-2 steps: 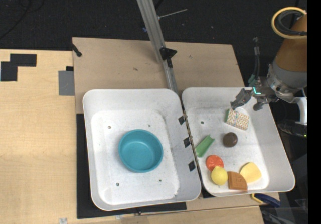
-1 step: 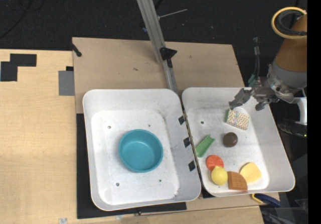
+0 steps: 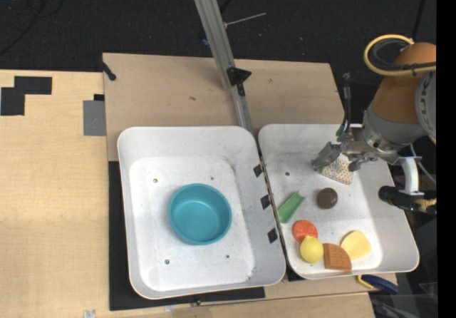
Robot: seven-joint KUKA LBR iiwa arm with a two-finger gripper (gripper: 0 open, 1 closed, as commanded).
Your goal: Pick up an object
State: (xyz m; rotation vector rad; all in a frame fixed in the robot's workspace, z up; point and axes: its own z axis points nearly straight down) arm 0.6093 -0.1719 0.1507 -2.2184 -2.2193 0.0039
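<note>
From my remote seat I can read no text, label, brand, number or sign anywhere in this view. The two white bins (image 3: 142, 145), the teal bowl (image 3: 200, 213) at lower centre and the small items at lower right carry no lettering I can make out. The speckled object (image 3: 340, 170) at right centre shows a pattern too small to read.

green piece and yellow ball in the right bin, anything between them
Yes. In the camera view a red, tomato-like piece lies between the green piece and the yellow ball, close above the ball.
</note>
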